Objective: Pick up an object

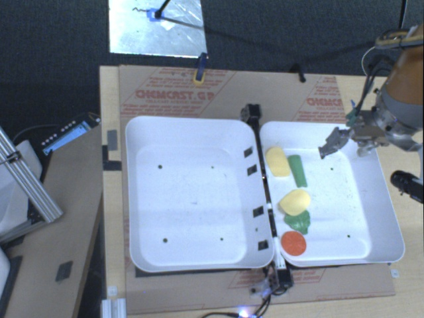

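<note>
The right bin point(371, 197) holds several small objects along its left side. A yellow piece point(278, 162) lies beside a green stick point(297, 169). Below them a second yellow piece point(295, 201) touches a green lump point(299, 221), and an orange-red round piece point(293, 243) sits near the front. My gripper point(348, 148) hovers over the back of this bin, to the right of the green stick and apart from every object. Its fingers are spread open with nothing between them.
The left bin point(142, 177) sits next to the right one, with black clips point(252, 171) along the shared rim. A shiny metal sheet point(156, 18) lies behind the bench. A yellow and blue clamp point(199, 71) sits at the cardboard's back edge.
</note>
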`<move>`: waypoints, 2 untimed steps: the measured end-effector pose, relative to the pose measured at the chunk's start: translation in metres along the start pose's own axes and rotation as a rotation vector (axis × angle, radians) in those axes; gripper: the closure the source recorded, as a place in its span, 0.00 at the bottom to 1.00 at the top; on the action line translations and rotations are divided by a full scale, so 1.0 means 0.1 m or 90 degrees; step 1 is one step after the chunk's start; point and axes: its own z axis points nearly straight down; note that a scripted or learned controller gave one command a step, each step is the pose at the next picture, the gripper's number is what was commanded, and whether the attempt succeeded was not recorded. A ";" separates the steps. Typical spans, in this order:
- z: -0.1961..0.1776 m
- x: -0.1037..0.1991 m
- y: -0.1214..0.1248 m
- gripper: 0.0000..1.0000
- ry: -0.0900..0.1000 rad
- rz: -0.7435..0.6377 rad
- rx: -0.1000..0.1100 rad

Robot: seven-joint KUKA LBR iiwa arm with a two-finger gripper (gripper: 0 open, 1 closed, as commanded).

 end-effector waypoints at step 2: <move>-1.59 -0.07 0.18 1.00 -0.003 -0.001 -0.012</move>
